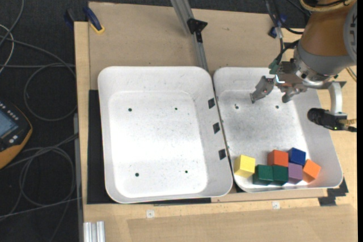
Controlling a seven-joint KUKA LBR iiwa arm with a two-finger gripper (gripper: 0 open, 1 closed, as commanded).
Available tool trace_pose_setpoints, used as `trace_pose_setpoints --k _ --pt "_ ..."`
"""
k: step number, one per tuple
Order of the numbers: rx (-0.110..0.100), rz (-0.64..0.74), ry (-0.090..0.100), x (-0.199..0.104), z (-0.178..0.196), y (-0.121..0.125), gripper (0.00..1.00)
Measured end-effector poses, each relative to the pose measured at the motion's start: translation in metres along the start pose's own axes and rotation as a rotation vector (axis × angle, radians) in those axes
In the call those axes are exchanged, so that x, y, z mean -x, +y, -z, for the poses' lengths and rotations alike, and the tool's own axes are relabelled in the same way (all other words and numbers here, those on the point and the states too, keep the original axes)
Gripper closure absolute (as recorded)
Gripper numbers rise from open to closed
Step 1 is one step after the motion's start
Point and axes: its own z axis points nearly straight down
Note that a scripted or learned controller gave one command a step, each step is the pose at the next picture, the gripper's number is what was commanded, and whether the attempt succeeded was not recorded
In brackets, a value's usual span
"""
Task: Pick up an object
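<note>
Several small blocks lie clustered at the near edge of the right bin (249,122): a yellow block (245,165), a green block (270,174), a red-orange block (278,157), a blue block (297,155), a purple block (295,172) and an orange block (311,169). My gripper (276,92) hangs over the far part of the right bin, well behind the blocks. Its two fingers are spread apart, open, with nothing between them.
The left bin (153,133) sits beside the right one, joined by black clips (216,127). A slanted metal pole (181,3) rises behind the bins. Cables and a device lie on the floor at left.
</note>
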Motion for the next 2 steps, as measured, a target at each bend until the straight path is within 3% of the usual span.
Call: trace_pose_setpoints --k 1,2 --pt "0.005 0.0 -0.001 0.0 0.002 0.001 0.0" --pt "0.0 0.0 -0.001 -0.005 -0.041 0.002 0.0"
